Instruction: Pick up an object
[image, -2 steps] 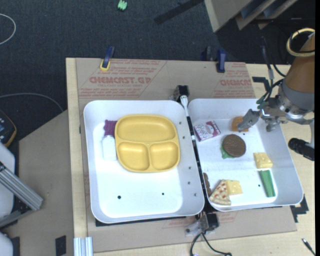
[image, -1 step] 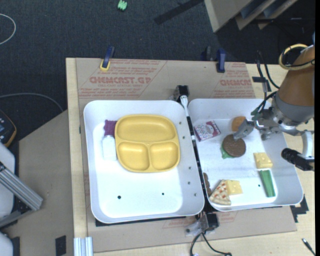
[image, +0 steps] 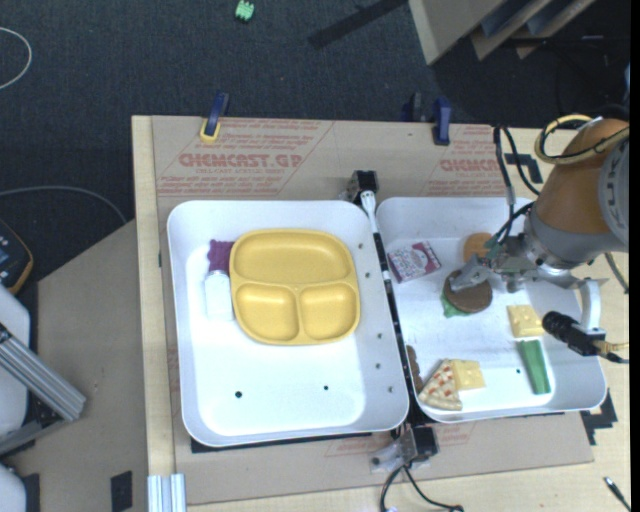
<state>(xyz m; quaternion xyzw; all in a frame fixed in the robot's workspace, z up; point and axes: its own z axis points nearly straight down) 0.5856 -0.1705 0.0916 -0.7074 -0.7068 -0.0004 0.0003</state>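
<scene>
Nearest the camera, lower centre of the frame: a toy pizza slice (image: 451, 384) by the front rim of the right bin (image: 575, 398).

Claw (image: 478, 277): right of centre, low over the right bin, tips at a brown toy burger (image: 467, 296) with a green edge. The burger lies flat on the bin floor, directly under the tips. Whether the claw is spread or closed cannot be told; nothing is visibly gripped.

Close by: a small pink-and-white packet (image: 415, 261) to its left; a yellow block (image: 524, 320) and a green stick (image: 536, 366) to its lower right.

Further out: the left bin (image: 280, 410) holds a yellow divided tray (image: 295, 285), with a purple item (image: 220, 254) and a white item (image: 216, 296) against the tray's left side. Both bins rest on the counter (image: 160, 200).

Step in hand, by judgement: descent onto the burger, grasp not yet confirmed. Next move calls for the tips to straddle the burger's edges, close firmly, then lift straight up clear of the packet.
</scene>
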